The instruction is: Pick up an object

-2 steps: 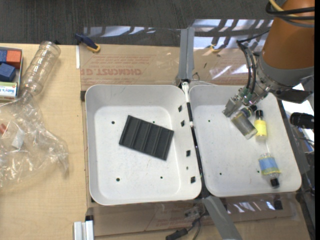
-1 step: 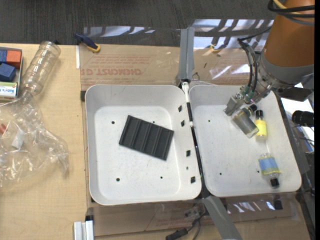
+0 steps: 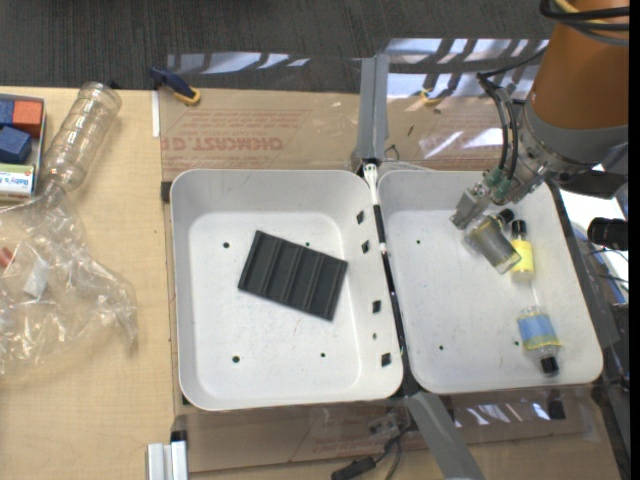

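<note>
- End effector (image 3: 481,204) sits low in the right bin (image 3: 440,353), toward its far edge, just beside a clear-and-yellow bottle (image 3: 503,247).
- Finger state: cannot tell. The tip is small and blurs into the bottle's near end, so there is no proof that anything is pinched.
- Bottle lies on its side, tilted, near the bin's far right corner. A second small bottle (image 3: 538,333) with blue and yellow bands lies well apart, toward the near right corner.
- Left bin (image 3: 200,268) carries a dark ribbed slab (image 3: 292,274), lying flat at mid-floor.
- Risk: the bottle is round and smooth; a close from the side could roll it away or squirt it out.
- Risk: contact looks to be near one end, so a lift could let it swing and drop.
- Risk: the bin wall is close on the right; a nudged bottle could lodge against it, leaving poor finger room.
- Risk: clear plastic may misread in depth, and the descent could stop high or press down.
</note>
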Robot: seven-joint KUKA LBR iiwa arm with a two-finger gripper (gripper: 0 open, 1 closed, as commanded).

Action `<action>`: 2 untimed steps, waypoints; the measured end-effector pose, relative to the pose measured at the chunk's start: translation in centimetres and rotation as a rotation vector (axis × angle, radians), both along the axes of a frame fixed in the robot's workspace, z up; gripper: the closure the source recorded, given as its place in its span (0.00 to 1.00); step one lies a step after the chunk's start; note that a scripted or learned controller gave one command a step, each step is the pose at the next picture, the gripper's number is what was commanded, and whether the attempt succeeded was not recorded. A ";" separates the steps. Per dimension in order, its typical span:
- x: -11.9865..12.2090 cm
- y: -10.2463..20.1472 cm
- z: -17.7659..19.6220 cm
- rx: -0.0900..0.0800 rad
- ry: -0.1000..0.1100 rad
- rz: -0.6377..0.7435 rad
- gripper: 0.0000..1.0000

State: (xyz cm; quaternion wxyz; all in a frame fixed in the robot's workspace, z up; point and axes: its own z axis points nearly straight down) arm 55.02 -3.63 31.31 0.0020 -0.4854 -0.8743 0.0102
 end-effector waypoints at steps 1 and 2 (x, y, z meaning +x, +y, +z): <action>0.1 0.0 0.6 -0.002 0.003 0.001 1.00; 0.1 -0.1 1.3 -0.004 0.007 0.003 1.00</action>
